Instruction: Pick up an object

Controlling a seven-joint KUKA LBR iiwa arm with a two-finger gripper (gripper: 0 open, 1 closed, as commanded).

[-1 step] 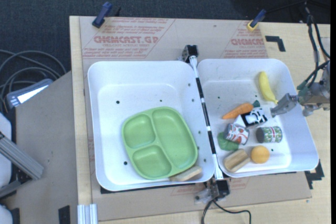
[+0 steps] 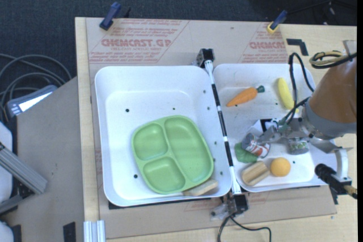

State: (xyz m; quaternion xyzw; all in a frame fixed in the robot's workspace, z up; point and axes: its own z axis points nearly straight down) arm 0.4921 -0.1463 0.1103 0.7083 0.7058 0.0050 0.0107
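I see the bench board (image 2: pixel 142 42) printed "CHEMCAST G.P." in red, twice. The left bin (image 2: pixel 113 88) holds a green divided plate (image 2: pixel 172 153) with a tan block (image 2: pixel 201 189) at its front edge. The arm (image 2: pixel 334 102) reaches into the right bin (image 2: pixel 238 79); its gripper (image 2: pixel 271 132) hangs over a can (image 2: pixel 255 147), grip state I cannot tell. Nearby lie a carrot (image 2: pixel 243 97), banana (image 2: pixel 285 92), bread roll (image 2: pixel 254 173) and orange (image 2: pixel 279 167).

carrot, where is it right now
The carrot lies in the right bin, toward its far left part near the divider, left of the banana and farther back than the gripper.
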